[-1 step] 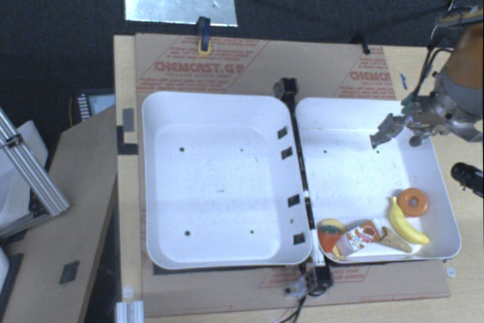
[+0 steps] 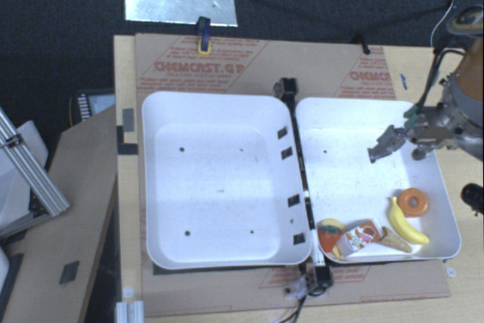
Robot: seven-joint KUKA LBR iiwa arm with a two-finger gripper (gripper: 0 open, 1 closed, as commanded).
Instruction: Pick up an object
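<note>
Along the near edge of the right bin (image 2: pixel 363 163) lie a yellow banana (image 2: pixel 407 224), an orange ring (image 2: pixel 413 201), a small carton (image 2: pixel 359 237) and a red-orange fruit (image 2: pixel 330 233), while the pincer (image 2: pixel 387 142) hangs over that bin's middle, carrying nothing, its grip unreadable.

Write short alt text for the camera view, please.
A gripper hangs above the right bin, carrying nothing visible. A banana, an orange ring and other small toys lie along that bin's near edge.
</note>
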